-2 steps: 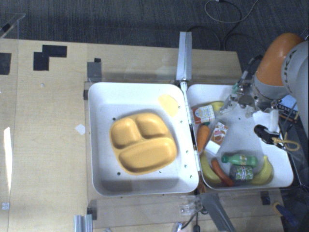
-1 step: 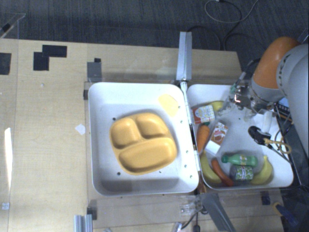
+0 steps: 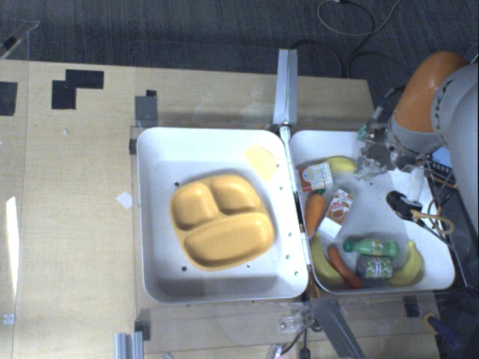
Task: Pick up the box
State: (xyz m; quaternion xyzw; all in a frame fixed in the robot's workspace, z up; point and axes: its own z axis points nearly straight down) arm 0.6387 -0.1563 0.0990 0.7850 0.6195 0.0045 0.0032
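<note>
Two small red-and-white boxes lie in the right bin [image 3: 441, 275]. One box [image 3: 317, 176] sits near the bin's back left, beside a yellow lemon [image 3: 343, 164]. The other box [image 3: 340, 206] lies tilted a little nearer, next to a carrot [image 3: 315, 214]. My gripper [image 3: 371, 164] hangs over the back of the right bin, just right of the lemon and apart from both boxes. Nothing shows in its grasp.
The left bin [image 3: 150, 200] bears a yellow three-compartment plate [image 3: 221, 219]. At the right bin's front lie a green bottle [image 3: 372, 247], a dark can [image 3: 374, 268], a red sausage [image 3: 343, 266] and two bananas [image 3: 409, 266] [image 3: 321, 256].
</note>
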